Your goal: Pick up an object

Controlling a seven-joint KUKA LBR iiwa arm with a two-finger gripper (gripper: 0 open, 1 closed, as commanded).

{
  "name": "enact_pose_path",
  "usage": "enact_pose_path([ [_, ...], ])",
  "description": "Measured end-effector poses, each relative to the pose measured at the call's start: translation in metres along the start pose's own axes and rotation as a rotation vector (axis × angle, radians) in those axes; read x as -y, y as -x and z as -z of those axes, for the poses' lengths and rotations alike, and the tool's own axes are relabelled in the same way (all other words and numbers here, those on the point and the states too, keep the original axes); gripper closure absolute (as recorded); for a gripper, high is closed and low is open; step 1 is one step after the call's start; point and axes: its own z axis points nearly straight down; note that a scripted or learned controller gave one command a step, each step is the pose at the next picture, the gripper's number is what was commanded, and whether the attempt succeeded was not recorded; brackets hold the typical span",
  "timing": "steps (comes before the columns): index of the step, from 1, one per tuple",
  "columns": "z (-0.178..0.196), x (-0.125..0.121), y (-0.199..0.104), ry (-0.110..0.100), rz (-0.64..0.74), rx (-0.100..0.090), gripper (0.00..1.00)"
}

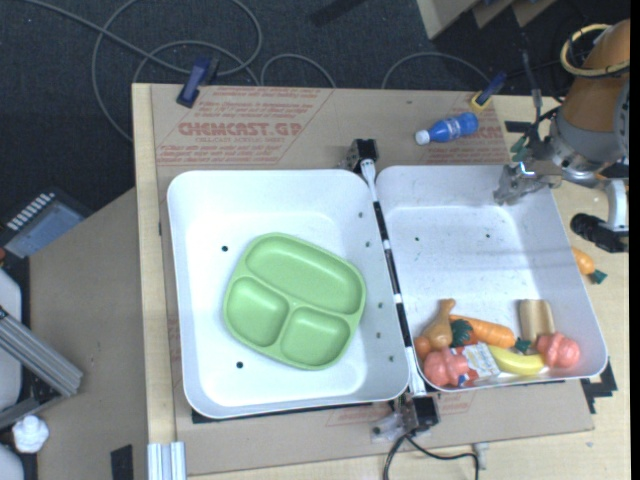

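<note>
Several toy foods lie heaped at the near edge of the right bin (470,248): a carrot (487,330), a yellow banana (520,361), a tan cylinder (535,317), a pink piece (559,348), a red-pink piece (445,367) and an orange drumstick shape (437,325). My gripper (512,186) hangs over the far right corner of that bin, well away from the heap. Nothing shows between its fingers. The arm's orange band (597,93) is at the upper right.
A green three-compartment plate (293,301) lies in the left bin (200,268). A blue bottle (447,129) rests on the cardboard behind the right bin. A small orange piece (584,263) lies outside the right bin's right rim. Blue clamps (194,81) hold the board.
</note>
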Motion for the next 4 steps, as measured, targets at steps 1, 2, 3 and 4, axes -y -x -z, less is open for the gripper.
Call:
enact_pose_path([
  [1,0.034,0.001,0.005,-0.005,-0.007,0.001,1.0],
  [2,0.044,0.0,0.004,-0.002,-0.006,0.003,1.0],
  [3,0.082,0.003,0.003,-0.006,-0.007,0.0,1.0],
  [4,0.063,0.002,0.004,-0.012,-0.007,-0.002,1.0],
])
